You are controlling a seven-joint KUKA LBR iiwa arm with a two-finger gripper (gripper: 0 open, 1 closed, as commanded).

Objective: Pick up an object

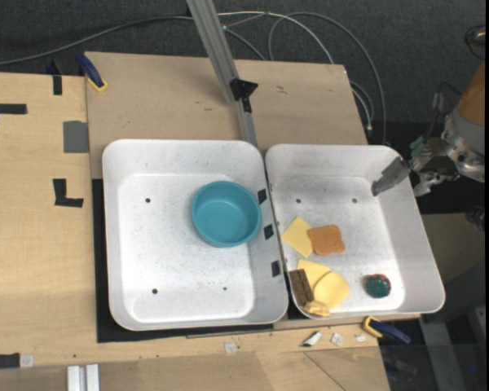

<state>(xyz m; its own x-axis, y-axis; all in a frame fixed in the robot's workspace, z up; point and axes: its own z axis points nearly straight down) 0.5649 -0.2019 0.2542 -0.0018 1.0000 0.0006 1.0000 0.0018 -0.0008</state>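
Several small things lie in the lower part of the right-hand white bin (407, 218): a flat orange-brown square block (326, 239) near the middle, a pale yellow diamond-shaped piece (297, 236) touching its left side, and below them a pile of yellow foam pieces (323, 287) with a dark brown bar (300, 283) against its left edge. A small round green and red object (378, 285) sits apart toward the lower right corner. All of these rest on the bin floor, well apart from the gripper (389, 177), which hangs at the upper right of that bin, over its rim, with nothing between its fingers. One dark finger slants down and left; whether the pair is spread or pressed together I cannot tell from here. The grey arm (460, 149) enters from the right edge of the frame. In the left-hand white bin (130, 218) a round teal plastic bowl (225, 213) stands upright, right of centre.
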